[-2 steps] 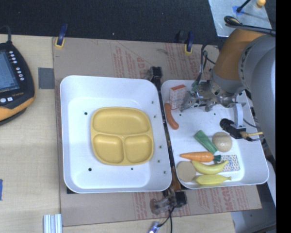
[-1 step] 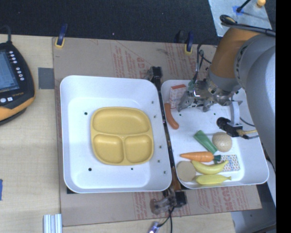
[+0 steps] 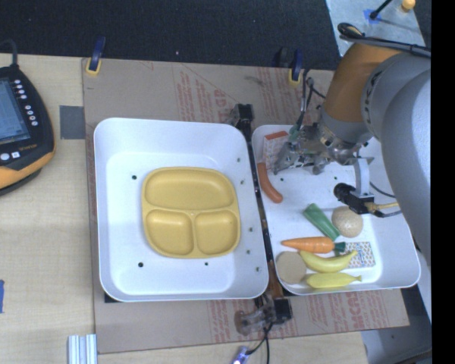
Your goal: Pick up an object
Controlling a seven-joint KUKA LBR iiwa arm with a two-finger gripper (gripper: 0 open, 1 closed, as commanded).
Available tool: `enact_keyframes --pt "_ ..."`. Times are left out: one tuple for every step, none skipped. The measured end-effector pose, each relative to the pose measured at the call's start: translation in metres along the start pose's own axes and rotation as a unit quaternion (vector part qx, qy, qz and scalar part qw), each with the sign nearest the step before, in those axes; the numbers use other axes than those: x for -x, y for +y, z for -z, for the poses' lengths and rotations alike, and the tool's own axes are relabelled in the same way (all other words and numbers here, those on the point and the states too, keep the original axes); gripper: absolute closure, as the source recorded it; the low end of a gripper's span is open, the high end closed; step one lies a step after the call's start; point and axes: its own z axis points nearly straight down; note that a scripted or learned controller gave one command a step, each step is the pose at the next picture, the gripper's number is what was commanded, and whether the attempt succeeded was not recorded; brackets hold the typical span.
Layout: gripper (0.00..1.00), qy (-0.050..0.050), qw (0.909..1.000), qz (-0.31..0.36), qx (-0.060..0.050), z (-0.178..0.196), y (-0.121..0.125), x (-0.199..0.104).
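My gripper is low over the far left corner of the right bin, beside a flat white and red packet. Just in front of it, along the bin's left wall, lies a red-orange sausage. Nearer the front lie a green piece, a beige round potato, a carrot, a banana, a second yellow piece, a tan disc and a patterned card. I see nothing lifted off the bin floor.
The left bin holds a yellow divided plate. A teach pendant lies on the bench at far left. The grey arm with its orange band covers the right bin's far right corner.
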Motion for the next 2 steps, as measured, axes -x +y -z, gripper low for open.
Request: enact_keyframes --pt "0.00 0.000 1.0000 0.000 0.000 -0.0001 0.0002 -0.0012" --pt "0.00 0.000 1.0000 0.001 -0.001 -0.0001 0.0002 -0.0061"
